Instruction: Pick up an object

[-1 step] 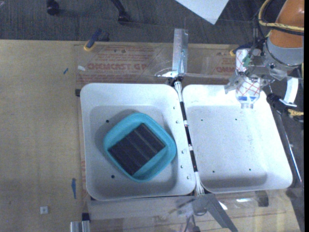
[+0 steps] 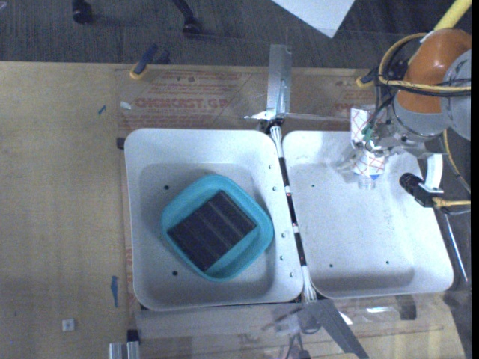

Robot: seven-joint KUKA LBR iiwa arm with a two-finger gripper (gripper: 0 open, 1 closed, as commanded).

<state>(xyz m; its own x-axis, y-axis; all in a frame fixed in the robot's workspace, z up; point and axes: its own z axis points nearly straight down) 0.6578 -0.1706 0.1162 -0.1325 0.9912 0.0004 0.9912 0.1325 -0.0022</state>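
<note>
Gripper (image 2: 368,158) low at far side of right bin (image 2: 389,275), probably descending for a pick; grip state impossible to tell; teal tray (image 2: 258,217) resting flat in left bin (image 2: 150,155)

Two bins sit side by side on the bench (image 2: 60,200), touching along a shared seam. In the left bin (image 2: 142,155) a dish (image 2: 254,226) lies near the middle, tilted, with a flat slatted block (image 2: 211,230) resting inside it. To the right of that bin, the right bin (image 2: 359,253) has the gripper (image 2: 367,163) over its far edge, the arm (image 2: 430,73) coming in from beyond its far right corner. Behind the seam between the bins stands a metal bracket (image 2: 279,81). Farther behind the left bin, a clamp (image 2: 146,60) sits at the bench's back edge.
</note>
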